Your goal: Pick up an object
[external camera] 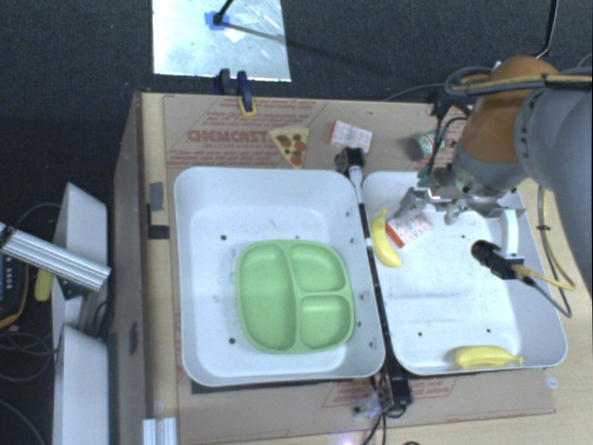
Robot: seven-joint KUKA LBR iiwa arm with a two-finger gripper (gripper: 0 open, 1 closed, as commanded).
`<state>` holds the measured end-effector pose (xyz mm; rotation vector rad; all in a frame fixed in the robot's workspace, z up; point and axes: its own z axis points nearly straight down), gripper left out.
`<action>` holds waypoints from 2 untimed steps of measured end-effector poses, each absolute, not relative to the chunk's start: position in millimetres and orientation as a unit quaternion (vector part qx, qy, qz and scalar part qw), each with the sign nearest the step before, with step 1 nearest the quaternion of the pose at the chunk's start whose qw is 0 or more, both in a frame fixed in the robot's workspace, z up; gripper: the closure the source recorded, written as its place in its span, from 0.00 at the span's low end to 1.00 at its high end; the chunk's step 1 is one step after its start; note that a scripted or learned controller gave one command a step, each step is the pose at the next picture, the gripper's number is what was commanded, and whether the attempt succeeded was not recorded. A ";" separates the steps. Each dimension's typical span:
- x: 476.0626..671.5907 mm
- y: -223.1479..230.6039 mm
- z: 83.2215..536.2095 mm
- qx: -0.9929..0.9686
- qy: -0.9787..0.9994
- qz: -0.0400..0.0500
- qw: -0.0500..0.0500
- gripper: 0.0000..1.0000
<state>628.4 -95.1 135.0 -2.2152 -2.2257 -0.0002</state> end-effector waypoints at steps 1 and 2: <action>566.3 -130.5 84.0 -0.707 -0.707 0.000 0.000 0.00; 588.3 -208.2 142.7 -0.707 -0.707 0.000 -0.003 0.00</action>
